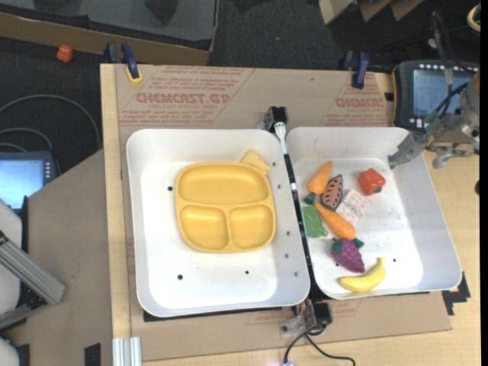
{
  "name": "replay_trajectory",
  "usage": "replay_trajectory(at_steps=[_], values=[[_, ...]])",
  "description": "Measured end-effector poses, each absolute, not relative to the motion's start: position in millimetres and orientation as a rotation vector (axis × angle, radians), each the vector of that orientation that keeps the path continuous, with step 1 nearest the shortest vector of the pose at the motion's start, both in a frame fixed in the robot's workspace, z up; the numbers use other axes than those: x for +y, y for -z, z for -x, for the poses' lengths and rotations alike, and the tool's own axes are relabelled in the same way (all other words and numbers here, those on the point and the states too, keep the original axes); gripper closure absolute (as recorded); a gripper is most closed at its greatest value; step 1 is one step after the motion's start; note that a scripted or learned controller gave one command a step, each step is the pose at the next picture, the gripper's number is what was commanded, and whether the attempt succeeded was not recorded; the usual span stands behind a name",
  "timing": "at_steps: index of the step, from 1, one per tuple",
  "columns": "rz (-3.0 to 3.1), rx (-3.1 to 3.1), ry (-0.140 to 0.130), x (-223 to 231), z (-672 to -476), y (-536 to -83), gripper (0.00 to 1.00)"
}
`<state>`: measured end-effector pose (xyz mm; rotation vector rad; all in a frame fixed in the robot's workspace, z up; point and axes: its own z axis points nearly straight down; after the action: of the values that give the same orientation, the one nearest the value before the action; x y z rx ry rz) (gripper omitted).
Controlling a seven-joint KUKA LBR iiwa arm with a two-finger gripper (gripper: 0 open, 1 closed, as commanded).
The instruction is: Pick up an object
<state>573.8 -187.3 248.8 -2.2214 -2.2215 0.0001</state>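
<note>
Nearest the counter's front edge lies a yellow banana, curved along the front wall of the right bin. Just behind it, touching or nearly so, sits a bunch of purple grapes with a green stem. Farther back, an orange carrot lies slantwise beside a green leafy piece that rests against the bin's left wall. A clear crinkled packet lies just right of the carrot. Behind these are a watermelon slice, a second carrot angled toward the back edge, and a red pepper set a little apart toward the right.

In the left bin a yellow divided tray with three compartments sits near the middle, and a small yellow piece peeks out at its back right corner.

At the counter's right edge, the pincer hangs over the back right corner of the right bin, well apart from every toy. Nothing lies between its fingers; whether they are spread or closed cannot be told at this angle.
</note>
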Motion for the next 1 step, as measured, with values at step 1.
replay_trajectory(at_steps=[1], values=[[2.222, -2.219, 0.008, -159.7, -563.2, -81.0, 0.00]])
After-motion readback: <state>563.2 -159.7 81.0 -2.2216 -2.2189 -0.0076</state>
